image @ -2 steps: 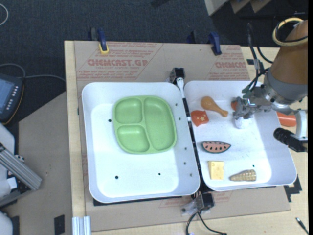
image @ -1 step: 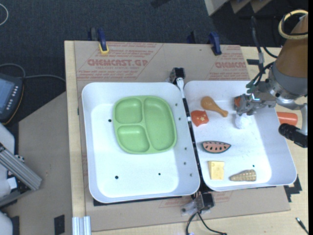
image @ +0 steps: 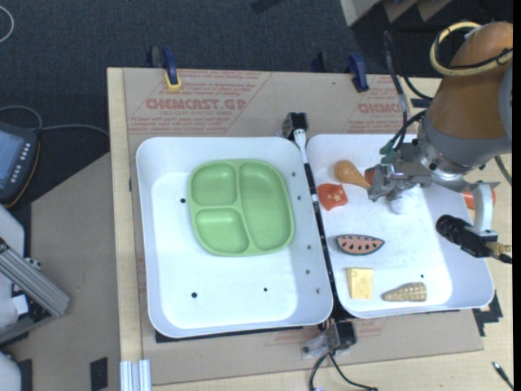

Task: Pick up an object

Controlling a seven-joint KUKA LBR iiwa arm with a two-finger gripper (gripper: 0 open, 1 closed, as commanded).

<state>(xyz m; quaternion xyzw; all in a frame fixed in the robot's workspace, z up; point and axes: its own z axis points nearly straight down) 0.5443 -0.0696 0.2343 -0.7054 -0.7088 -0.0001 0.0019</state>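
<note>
My gripper (image: 391, 187) hangs over the upper middle of the right bin (image: 456, 287), just right of an orange pear-shaped toy (image: 348, 172). A red strawberry-like piece (image: 331, 195) lies at the bin's left wall, a little left of and below the gripper. Nearer the front lie a watermelon slice (image: 360, 244), a yellow cheese block (image: 361, 283) and a tan corn cob (image: 405, 293). The view does not show anything held by the gripper.
The left bin (image: 163, 259) holds a green divided plate (image: 242, 206) in its upper middle. The arm (image: 470, 88) comes in from the upper right, above the right bin's far corner. A small orange-red thing (image: 470, 196) peeks out at that bin's right side.
</note>
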